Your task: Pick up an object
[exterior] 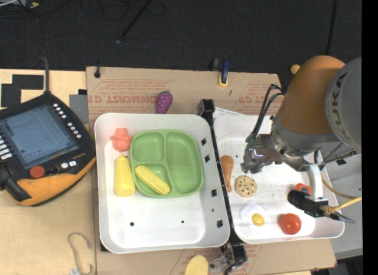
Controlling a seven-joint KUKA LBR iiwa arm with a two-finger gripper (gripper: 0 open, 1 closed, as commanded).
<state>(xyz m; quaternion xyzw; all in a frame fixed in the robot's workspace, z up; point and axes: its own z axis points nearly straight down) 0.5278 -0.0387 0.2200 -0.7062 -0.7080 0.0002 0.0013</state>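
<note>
Here, low inside the right bin [273,201]: the gripper [255,160] of the grey arm, reaching in from the right. Cannot tell whether spread or pressed together from this angle. No sign of anything pinched in it.

Just below it, a round speckled cookie [245,186], lying flat on the bin floor. Just to its left, an orange carrot [226,171], lying lengthwise close against the bin's left wall. Likely one of these two as the thing to pick up, judging by nearness. Farther toward the front, a fried egg [256,217] and a red tomato [290,223].

Well apart, in the left bin [159,217]: a green divided plate [177,155], with a corn cob [152,179] resting in one compartment. Beside the plate, a yellow bottle [123,176] and a pink toy [121,139].

Risks, as a judgement:
- Could close on the bare gap between cookie and carrot and come up empty.
- Might skid over the cookie, being flat and offering little edge to grip.
- May strike the wall next to the carrot, with little room there for a clean descent.
- Could nudge either item aside and spoil the aim.
</note>
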